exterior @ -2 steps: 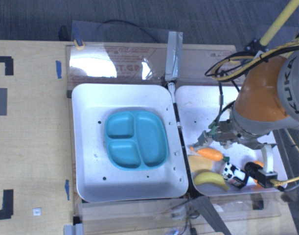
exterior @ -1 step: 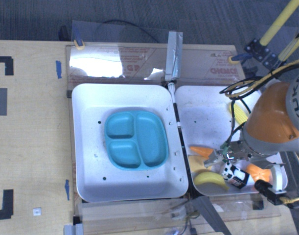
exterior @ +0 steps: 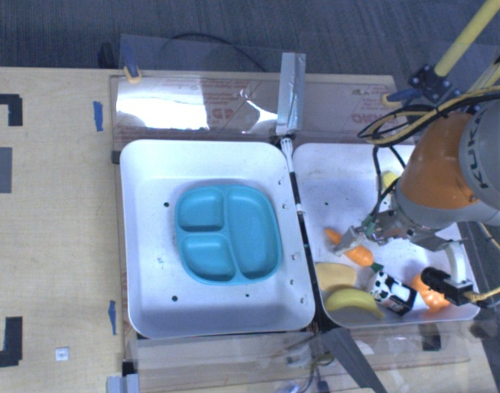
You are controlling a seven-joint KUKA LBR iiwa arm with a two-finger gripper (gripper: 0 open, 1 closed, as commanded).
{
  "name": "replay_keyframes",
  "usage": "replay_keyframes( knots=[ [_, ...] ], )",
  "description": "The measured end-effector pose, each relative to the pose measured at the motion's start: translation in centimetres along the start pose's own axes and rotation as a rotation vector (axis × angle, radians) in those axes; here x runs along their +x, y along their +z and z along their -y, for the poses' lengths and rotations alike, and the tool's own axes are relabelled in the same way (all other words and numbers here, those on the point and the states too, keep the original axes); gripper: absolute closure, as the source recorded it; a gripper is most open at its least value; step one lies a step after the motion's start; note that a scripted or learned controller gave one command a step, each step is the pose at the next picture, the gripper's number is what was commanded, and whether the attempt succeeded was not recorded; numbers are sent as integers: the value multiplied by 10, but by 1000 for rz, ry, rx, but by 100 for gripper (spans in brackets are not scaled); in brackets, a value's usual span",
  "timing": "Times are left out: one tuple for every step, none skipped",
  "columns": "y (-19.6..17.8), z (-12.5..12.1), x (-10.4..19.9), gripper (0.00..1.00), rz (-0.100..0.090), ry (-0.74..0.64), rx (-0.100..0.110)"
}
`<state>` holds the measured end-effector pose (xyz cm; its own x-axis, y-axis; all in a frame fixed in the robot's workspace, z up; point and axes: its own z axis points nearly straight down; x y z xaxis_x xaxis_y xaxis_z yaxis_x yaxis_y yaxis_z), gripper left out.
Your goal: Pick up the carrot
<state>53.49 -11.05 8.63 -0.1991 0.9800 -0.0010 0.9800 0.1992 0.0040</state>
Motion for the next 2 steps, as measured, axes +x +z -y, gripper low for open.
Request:
replay_keyframes(
  knots=[
    [-9, -2, -1, 100, 4, 0, -6],
    [-110, -18, 101, 100, -1, -202, 0]
  ],
)
